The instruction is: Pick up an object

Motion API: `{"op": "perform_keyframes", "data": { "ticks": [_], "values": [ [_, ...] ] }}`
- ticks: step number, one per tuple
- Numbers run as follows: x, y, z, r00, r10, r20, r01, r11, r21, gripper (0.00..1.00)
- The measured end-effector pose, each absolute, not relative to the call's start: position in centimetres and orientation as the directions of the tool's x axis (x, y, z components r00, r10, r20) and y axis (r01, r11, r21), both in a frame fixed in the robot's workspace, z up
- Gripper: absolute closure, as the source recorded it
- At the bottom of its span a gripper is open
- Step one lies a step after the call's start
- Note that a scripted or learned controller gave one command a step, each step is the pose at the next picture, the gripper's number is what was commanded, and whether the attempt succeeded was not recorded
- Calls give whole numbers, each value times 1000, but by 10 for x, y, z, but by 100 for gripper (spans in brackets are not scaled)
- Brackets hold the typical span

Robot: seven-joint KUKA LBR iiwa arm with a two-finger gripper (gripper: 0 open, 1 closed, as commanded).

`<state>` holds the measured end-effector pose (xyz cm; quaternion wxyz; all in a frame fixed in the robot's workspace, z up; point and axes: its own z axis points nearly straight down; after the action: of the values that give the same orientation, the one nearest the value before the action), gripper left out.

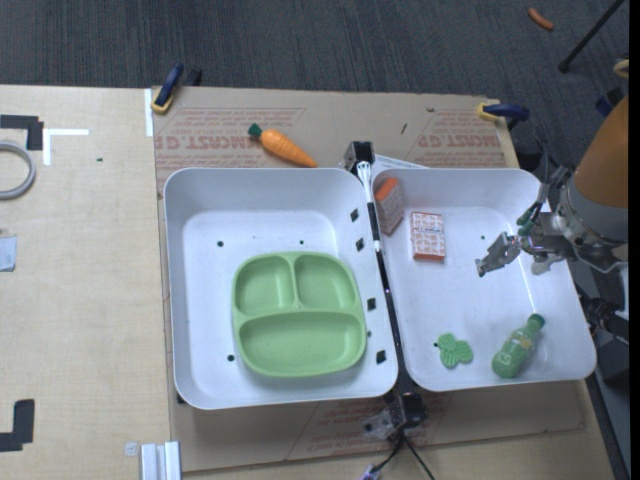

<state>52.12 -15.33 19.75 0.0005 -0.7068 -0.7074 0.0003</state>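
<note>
The claw (497, 256), fingers apart and empty over the right bin's (480, 368) right edge, would do best dropping squarely onto the green bottle (516, 348) lying in that bin's near right corner, straddling its narrow width before closing.

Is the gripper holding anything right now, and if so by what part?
Nothing is held. The gripper hangs above bare floor of the right bin, apart from the green bottle and the small carton.
</note>
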Motion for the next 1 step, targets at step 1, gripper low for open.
{"op": "perform_keyframes", "data": {
  "ticks": [1],
  "values": [
    [568,-92,164,25,1000,0,1000,-25,0,0]
  ]
}}
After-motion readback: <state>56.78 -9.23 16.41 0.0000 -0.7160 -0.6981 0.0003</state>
